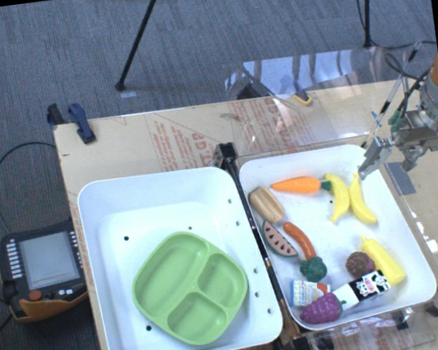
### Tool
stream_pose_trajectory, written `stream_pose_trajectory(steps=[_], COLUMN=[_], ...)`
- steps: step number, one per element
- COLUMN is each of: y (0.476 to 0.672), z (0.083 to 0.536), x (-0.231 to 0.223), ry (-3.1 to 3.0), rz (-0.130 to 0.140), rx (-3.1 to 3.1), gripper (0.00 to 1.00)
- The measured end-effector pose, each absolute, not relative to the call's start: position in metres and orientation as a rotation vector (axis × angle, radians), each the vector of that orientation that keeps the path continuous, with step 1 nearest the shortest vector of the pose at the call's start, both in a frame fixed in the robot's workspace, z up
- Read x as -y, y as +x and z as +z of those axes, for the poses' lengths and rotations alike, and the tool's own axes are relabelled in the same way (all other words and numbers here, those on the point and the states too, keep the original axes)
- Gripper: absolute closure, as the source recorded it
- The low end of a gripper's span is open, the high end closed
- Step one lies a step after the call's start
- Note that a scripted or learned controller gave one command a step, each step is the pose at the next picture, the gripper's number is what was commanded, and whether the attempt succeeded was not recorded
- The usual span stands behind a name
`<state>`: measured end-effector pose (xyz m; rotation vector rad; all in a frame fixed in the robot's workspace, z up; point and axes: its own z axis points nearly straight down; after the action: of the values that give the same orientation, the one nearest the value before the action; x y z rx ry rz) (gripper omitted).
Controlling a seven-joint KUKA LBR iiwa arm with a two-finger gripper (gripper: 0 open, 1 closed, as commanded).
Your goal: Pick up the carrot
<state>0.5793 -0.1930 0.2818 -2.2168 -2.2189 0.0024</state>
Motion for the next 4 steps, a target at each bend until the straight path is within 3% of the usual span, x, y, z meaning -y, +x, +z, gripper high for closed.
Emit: stream_pose_trajectory(steps=[1,2,4], y=[0.642,0.643,0.644], z=[0.18,0.085,0.087], x=[0.157,0.141,0.104], ry=[-2.121,-2.165,-2.76], rz=[0.009,0.003,0.007], rx=[2.297,2.266,1.489], gripper=[0.0,0.0,0.0])
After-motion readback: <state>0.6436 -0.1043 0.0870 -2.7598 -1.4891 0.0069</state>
